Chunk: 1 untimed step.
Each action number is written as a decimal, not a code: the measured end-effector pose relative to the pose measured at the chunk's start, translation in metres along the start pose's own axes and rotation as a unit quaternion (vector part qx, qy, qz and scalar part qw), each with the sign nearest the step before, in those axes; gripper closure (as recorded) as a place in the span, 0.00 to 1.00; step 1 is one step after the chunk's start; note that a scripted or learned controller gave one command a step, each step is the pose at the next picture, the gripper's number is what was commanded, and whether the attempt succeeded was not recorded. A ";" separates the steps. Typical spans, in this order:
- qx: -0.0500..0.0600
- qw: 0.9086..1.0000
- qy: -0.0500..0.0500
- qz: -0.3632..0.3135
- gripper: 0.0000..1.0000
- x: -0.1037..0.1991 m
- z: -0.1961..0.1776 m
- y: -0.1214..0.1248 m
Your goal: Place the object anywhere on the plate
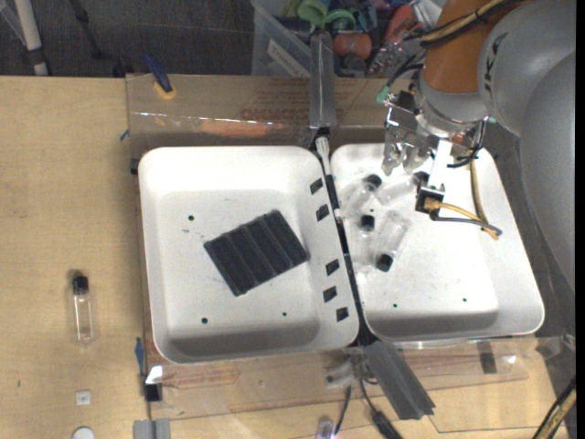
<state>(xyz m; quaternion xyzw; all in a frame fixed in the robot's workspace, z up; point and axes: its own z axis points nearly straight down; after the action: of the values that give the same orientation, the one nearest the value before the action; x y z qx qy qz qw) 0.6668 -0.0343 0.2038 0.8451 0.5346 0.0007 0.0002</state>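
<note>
A black ridged plate (256, 250) lies flat and turned at an angle in the middle of the left bin (164, 181). In the right bin (466, 282) lie several small clear vials with black caps: one near the back (370, 185), one in the middle (366, 219), and one closer to the front (388, 250). My gripper (404, 160) hangs over the back of the right bin, just right of and above the rear vial. Nothing can be made out in its grasp.
Another clear vial (82, 305) lies on the wooden bench left of the bins. A clear box of colourful items (352, 12) stands behind the bins. A ridge with black tabs (330, 236) divides the two bins. The grey arm (539, 108) covers the right side.
</note>
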 end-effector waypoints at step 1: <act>-0.001 1.000 0.001 0.001 1.00 -0.001 -0.010 0.001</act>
<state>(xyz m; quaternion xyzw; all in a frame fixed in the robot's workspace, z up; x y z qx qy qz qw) 0.6673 -0.0354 0.2137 0.8458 0.5334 0.0014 0.0004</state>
